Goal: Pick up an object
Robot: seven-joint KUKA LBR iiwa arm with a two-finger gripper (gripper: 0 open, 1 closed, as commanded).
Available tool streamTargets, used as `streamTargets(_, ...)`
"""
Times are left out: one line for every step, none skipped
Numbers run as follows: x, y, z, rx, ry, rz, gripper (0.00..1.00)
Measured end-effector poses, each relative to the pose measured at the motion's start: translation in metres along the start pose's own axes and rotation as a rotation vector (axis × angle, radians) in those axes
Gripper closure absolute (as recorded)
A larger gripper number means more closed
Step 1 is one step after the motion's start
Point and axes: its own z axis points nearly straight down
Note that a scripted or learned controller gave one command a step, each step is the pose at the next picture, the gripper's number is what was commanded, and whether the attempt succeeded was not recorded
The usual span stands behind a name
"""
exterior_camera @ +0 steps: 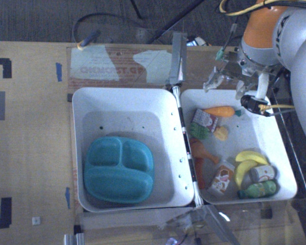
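Lying lowest in the frame, a green bottle (258,189), can (262,173) and bananas (247,163) are crowding the right bin (288,152), while the gripper (225,82) is hovering open and empty at upper right, above the carrot (219,112)

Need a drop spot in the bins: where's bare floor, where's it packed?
Left bin: bare floor along the far wall above the teal tray, plus a thin strip right of it. Right bin: one open patch mid-floor, bordered by carrot, bananas and right wall. Crowded along the divider and in the near right corner. End effector hangs over the far edge.
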Motion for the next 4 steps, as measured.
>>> streamTargets(-0.014,0.009,0.105,-0.018,0.003,-0.064,0.00)
streamTargets(-0.023,0.010,0.114,-0.022,0.003,-0.124,0.00)
streamTargets(-0.022,0.012,0.104,-0.029,0.000,-0.126,1.00)
streamTargets(0.045,-0.012,-0.036,0.000,0.000,-0.081,1.00)
